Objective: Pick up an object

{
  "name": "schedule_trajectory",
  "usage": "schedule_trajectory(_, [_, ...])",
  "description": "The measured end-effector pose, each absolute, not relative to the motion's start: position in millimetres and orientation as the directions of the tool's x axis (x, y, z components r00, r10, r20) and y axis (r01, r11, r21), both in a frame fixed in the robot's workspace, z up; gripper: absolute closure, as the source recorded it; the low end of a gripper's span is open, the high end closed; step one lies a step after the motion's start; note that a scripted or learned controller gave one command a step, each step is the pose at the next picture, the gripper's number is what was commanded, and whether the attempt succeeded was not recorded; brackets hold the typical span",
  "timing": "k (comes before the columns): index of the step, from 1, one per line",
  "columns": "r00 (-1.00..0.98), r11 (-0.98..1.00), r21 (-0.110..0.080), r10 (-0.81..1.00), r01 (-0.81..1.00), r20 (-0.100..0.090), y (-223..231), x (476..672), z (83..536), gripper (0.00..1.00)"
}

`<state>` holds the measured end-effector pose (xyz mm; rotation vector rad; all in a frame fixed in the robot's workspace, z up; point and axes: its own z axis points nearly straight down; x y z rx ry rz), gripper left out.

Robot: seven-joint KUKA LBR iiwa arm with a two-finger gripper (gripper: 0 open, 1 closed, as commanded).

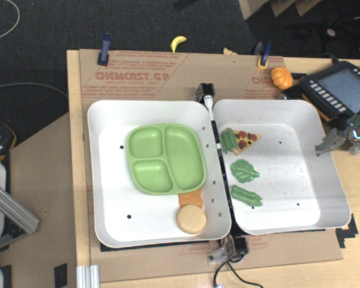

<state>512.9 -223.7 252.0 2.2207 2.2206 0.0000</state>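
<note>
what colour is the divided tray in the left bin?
Light green, with three compartments; the divided tray shows clearly in the camera view, lying in the left bin.

Red lettering on the brown cardboard sheet (138, 77) under the two bins

Beyond the far rim of the left shallow white plastic bin (102, 161), the cardboard bears large red block letters reading roughly "CHEMCAST G P", the last letters being unclear, with a line of smaller red print above it and another below it, both too small to read. Fainter red print stands on the cardboard beyond the far rim of the right shallow white plastic bin (324, 179), and more along the cardboard's near edge below the left bin, none of it legible. The dark handheld control pendant (339, 92), beyond the right bin's far right corner, has a screen and rows of buttons whose markings cannot be read.
</note>
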Motion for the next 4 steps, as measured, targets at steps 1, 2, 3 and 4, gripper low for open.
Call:
schedule_trajectory(1, [-0.007,0.007,-0.008,1.000,1.000,0.006,-168.7,556.0,129.6,0.00])
schedule_trajectory(2, [0.001,-0.001,-0.010,1.000,1.000,0.005,-120.2,474.9,81.9,0.00])
schedule_trajectory(3, [0.001,-0.001,0.002,1.000,1.000,-0.001,-123.2,479.3,94.9,1.00])
schedule_trajectory(4, [-0.015,0.015,0.011,1.000,1.000,0.005,-0.4,481.4,189.8,1.00])
